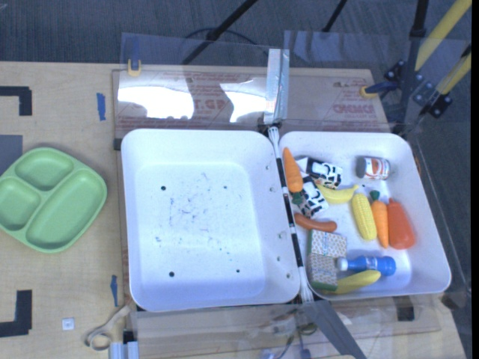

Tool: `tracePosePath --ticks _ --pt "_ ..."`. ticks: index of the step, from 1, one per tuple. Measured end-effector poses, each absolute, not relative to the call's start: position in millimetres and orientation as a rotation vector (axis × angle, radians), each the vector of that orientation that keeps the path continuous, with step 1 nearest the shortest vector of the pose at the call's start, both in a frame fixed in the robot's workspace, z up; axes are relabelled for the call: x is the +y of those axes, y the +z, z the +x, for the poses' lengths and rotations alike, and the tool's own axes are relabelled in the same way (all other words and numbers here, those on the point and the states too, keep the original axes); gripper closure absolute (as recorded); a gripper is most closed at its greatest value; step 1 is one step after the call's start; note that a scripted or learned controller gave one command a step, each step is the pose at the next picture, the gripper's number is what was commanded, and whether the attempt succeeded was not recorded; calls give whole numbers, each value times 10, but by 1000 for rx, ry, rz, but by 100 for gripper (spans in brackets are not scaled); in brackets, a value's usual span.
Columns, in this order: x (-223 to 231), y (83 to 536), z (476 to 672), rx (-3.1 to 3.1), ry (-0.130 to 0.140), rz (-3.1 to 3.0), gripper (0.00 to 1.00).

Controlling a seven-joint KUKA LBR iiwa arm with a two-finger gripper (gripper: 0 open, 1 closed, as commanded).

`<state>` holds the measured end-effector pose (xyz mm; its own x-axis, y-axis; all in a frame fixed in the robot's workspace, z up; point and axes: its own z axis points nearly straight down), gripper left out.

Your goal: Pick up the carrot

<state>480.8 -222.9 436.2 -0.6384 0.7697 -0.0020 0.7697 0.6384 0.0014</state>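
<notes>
An orange carrot (pixel 291 169) with a green top lies along the left wall of the right bin (pixel 423 264), pointing away from me. A second slim orange carrot (pixel 381 223) lies near the right side of that bin. It sits between a yellow corn cob (pixel 364 214) and a fatter orange-red vegetable (pixel 400 225). Both carrots rest on the bin floor with nothing touching them from above.
The right bin also holds a small can (pixel 373 167), two black-and-white toys (pixel 325 172), two bananas (pixel 338 195), a red chili (pixel 314 223), a patterned box (pixel 327 249) and a blue bottle (pixel 367 264). The left bin (pixel 198 208) adjoins it. A green divided plate (pixel 51 198) sits far left.
</notes>
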Motion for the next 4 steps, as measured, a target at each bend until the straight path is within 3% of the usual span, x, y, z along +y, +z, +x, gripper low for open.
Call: tracePosePath --ticks 1,2,3,4 --pt "-2234 3272 4807 2921 0 1144 0" --pt "-2232 4368 5444 3006 0 889 0" --pt "-2238 4135 4949 3028 -1 820 0" --pt "-1636 4362 4940 2967 1 1008 0"
